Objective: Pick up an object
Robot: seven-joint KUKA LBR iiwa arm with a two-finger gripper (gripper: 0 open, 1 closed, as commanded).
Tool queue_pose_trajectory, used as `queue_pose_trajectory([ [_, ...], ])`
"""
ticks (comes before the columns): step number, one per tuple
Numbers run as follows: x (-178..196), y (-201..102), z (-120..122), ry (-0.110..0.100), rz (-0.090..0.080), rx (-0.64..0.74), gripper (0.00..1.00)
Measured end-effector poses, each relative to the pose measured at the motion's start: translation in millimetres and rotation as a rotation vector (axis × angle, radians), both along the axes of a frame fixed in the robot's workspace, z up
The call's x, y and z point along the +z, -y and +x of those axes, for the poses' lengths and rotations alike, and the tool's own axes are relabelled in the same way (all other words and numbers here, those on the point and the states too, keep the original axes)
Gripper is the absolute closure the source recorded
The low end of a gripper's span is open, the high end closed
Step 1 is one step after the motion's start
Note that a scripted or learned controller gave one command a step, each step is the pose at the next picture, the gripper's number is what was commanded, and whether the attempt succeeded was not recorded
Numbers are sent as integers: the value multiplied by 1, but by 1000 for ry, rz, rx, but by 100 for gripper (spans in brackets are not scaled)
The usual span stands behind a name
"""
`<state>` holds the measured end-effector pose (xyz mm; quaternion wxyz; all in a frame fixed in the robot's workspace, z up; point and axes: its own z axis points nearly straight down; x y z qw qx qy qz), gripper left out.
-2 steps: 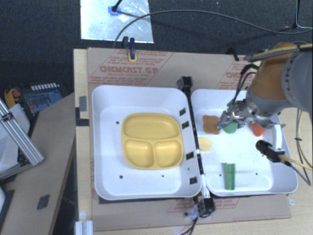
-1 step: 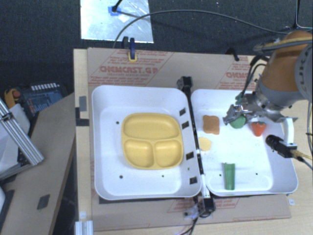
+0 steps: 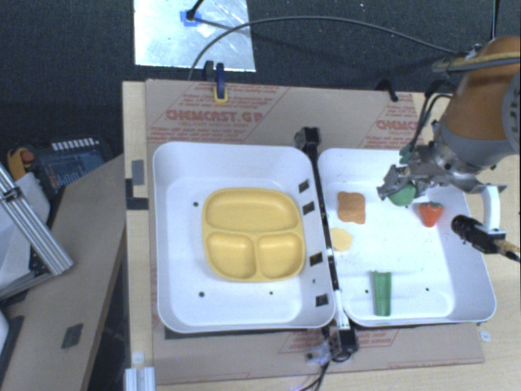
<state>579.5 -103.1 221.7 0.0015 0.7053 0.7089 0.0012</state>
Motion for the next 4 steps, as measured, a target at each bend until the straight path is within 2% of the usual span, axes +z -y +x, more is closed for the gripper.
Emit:
queue_pose_trajectory([
  [1, 11, -47, -16, -3, 2, 4, 100],
  [2, 7, -106, -39, -4, 2, 4, 100],
  [4, -1, -209, -66, -5, 3, 6, 100],
])
